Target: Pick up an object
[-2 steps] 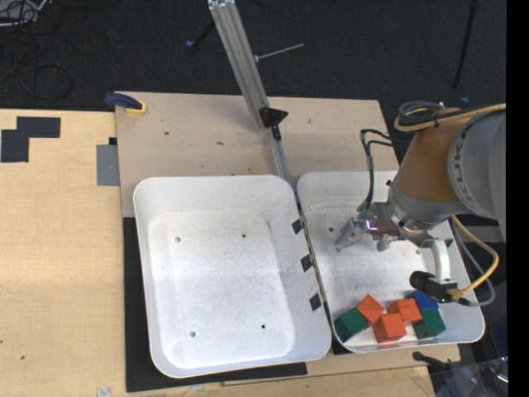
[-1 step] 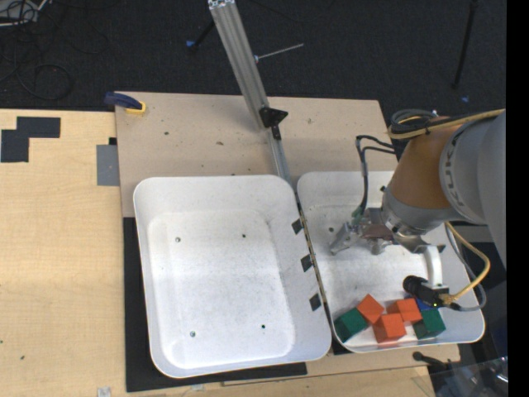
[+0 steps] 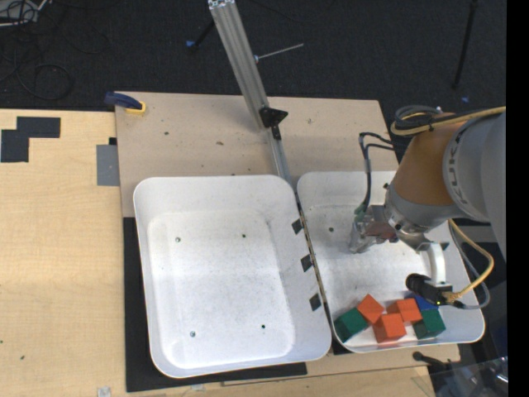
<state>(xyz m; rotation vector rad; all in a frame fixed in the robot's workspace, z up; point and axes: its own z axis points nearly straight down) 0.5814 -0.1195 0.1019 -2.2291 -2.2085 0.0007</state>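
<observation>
Several orange, green and blue blocks (image 3: 390, 316) crowd the right bin's (image 3: 331, 193) near corner, so we see the end effector (image 3: 361, 240) hanging apart, over bare floor, its grip state unclear.

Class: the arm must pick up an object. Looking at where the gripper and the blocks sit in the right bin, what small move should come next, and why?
Probably shift the two-finger gripper toward the near corner of the shallow white right bin. The gripper hangs over bare floor, while the small orange blocks and green blocks cluster in that corner, apart from it.
</observation>
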